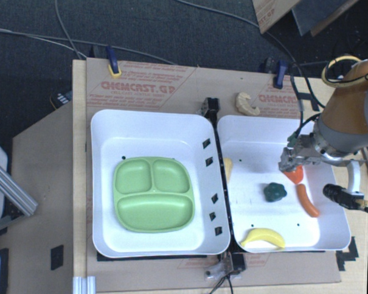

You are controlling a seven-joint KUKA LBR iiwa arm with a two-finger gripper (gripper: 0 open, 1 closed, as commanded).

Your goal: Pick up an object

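The bench (144,80) carries two shallow white bins side by side. The left bin (105,134) contains a green divided plate (153,194) lying flat, toward the bin's near edge and left of centre. The right bin (326,232) contains four loose items. A dark green object (274,192) lies close to the bin's centre. An orange carrot (308,200) lies just right of it, near the bin's right edge, set at a slant. A yellow banana (264,237) lies along the near edge, toward the near left corner. A pale yellow item (228,169) rests against the left wall, partly hidden by the rim. A red-orange object (295,174) sits directly beneath the gripper (291,164), which is lowered into the far right part of the right bin. Whether the claw is apart, together, or clamped on the red-orange object cannot be determined from this view. On the bench beyond the far edge of the right bin lies a beige curved object (247,103).
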